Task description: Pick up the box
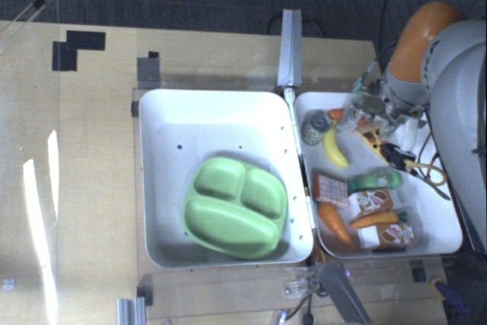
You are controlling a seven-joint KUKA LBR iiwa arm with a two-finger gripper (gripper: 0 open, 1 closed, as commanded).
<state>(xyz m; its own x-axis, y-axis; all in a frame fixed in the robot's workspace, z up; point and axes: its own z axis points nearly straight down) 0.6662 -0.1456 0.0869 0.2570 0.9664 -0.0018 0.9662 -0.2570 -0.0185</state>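
Among toy food lies a brown-and-white box [372, 202].

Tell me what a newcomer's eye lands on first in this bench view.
First the big light-green plastic compartment tray, lying alone in the left white bin. Next the right white bin, crowded with toy food: a yellow banana, orange carrots and small printed cartons. Above its far corner stands the grey arm with the orange band.
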